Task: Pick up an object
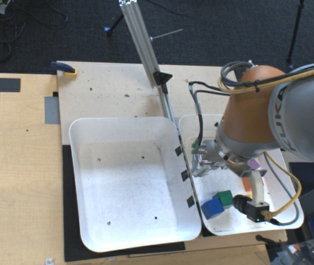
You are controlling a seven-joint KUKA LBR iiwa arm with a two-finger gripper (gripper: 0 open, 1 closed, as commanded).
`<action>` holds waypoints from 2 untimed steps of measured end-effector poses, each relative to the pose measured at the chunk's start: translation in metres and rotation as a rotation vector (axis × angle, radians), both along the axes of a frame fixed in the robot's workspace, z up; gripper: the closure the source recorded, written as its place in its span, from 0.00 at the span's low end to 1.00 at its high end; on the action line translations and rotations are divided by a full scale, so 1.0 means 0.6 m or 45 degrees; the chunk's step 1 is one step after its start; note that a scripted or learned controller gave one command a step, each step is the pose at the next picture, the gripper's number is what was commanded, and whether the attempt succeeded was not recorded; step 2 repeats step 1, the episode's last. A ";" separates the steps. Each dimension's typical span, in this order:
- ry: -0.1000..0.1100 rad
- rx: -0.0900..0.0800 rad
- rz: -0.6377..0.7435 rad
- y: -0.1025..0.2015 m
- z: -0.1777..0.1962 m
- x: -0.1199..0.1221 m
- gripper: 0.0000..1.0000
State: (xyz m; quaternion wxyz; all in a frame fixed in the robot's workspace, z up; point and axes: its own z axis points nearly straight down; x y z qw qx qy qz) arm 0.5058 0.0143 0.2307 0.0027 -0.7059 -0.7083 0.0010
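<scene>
My gripper [203, 162] hangs over the left part of the right bin [289, 222], under the arm's big orange wrist band [248, 109], which hides most of it. A blue block [212, 208] lies near the bin's front left, with a green block [224, 197] touching it on the right. Both lie below the gripper and apart from it. An orange piece [247, 183] and a purple piece [254, 163] peek out beside the arm. I see nothing held in the gripper.
The left bin [85, 148] sits beside the right one, with black clips [184, 175] along their shared wall. A slanted aluminium bar [143, 43] rises behind the bins. Cables loop around the arm and along the right bin's front.
</scene>
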 end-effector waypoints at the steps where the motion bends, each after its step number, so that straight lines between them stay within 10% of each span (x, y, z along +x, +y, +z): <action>1: 0.002 -0.001 0.002 0.098 -0.016 -0.010 1.00; 2: 0.002 -0.001 0.002 0.098 -0.016 -0.010 1.00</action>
